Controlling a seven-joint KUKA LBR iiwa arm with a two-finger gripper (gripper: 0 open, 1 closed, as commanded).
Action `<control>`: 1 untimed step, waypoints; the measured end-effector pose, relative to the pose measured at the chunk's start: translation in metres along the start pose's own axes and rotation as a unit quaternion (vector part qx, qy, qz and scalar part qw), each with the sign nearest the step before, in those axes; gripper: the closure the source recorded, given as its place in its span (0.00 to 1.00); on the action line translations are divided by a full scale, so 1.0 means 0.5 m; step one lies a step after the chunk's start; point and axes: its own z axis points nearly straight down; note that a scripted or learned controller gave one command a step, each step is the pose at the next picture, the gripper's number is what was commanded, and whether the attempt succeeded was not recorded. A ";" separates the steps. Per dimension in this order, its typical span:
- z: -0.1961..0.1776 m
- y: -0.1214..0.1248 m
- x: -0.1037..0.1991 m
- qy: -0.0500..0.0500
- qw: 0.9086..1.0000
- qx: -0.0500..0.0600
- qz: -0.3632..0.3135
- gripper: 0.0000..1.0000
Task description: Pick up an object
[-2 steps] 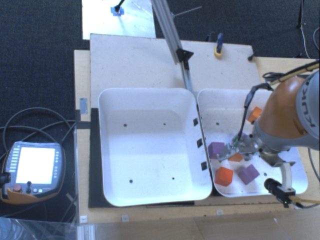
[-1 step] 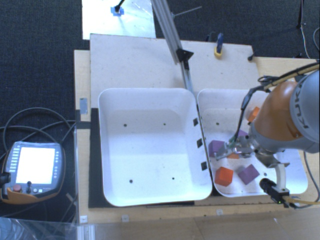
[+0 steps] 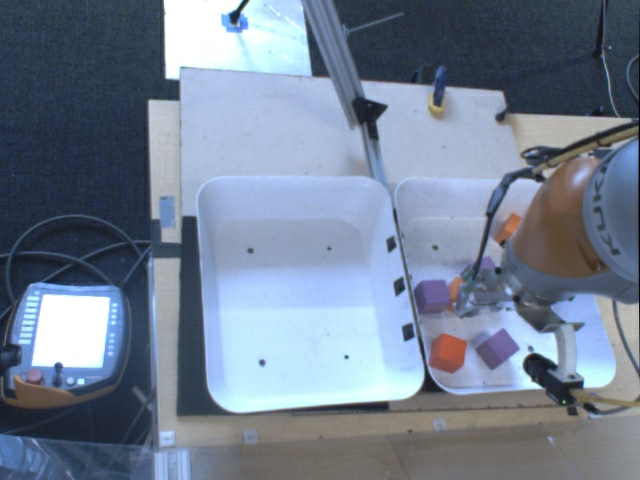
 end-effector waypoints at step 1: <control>-0.086 0.003 0.000 0.003 1.000 0.009 -0.001 1.00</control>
